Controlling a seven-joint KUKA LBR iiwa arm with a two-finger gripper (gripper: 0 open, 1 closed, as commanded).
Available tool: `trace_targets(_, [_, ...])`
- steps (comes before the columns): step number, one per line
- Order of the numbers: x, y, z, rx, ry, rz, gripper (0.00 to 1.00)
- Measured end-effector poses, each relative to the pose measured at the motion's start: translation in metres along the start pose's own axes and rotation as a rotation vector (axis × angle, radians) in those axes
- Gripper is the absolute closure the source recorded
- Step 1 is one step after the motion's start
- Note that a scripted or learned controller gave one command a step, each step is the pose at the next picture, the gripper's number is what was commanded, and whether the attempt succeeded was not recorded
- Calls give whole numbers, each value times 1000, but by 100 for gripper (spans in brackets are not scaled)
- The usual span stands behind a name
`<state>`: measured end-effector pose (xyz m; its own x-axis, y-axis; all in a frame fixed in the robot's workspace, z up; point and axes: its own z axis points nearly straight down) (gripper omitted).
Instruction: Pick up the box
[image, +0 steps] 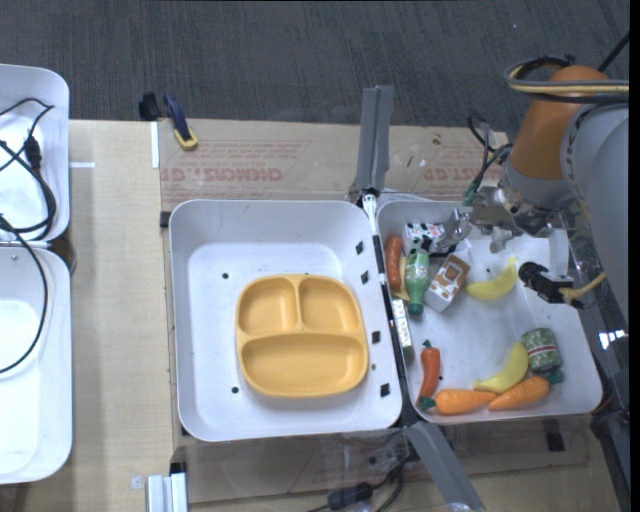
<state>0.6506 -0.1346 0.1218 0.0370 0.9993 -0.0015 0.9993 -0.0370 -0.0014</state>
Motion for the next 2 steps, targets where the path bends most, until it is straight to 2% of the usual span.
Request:
trace_targets(1, [31,-50,26,-8,-6,-349,0])
trace_targets(2, [19,-115,31,1,2,-173,0])
